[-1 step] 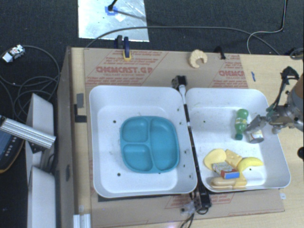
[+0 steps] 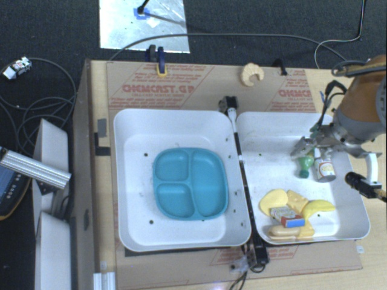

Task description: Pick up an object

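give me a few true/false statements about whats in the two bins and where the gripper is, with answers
1. A blue divided plate lies in the left bin. True.
2. The gripper is over the left bin. False: it is over the right bin, near its far right side.
3. A pile of yellow toy food sits at the near end of the right bin. True.
4. The green object lies on the blue divided plate. False: it is in the right bin, just below the gripper.
5. A small silver can stands beside the green object. True.
6. The tan croissant-shaped item is inside the right bin. False: it rests on the board behind the bins.
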`<state>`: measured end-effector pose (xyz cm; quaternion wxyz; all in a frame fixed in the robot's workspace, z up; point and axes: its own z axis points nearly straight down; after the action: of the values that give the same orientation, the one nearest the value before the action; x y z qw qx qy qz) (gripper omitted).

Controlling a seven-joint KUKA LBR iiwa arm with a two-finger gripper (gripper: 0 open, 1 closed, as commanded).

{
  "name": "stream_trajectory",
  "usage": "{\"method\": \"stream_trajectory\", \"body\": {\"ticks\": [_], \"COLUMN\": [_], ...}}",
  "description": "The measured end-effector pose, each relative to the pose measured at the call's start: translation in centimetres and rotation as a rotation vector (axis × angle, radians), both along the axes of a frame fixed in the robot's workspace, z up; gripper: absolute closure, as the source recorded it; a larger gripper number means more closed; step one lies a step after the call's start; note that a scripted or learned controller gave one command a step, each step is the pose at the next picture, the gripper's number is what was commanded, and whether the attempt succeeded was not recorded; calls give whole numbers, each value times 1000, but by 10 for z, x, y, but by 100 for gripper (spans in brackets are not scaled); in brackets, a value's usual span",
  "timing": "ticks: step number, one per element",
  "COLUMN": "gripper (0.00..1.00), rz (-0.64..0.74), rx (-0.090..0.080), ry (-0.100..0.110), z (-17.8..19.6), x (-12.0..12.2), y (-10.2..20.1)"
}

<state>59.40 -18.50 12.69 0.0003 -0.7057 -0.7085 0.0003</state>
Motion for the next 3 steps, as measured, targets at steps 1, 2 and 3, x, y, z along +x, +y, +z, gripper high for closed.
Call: {"method": "stream_trajectory", "body": {"ticks": [1, 2, 3], "gripper": [0, 0, 100], "rz": [0, -3, -1], "rx": [-1, -1, -1], "ry": [-5, -1, -4], "z": [-25, -42, -31], "x": [0, -18, -17], "y": [-9, -22, -22]}}
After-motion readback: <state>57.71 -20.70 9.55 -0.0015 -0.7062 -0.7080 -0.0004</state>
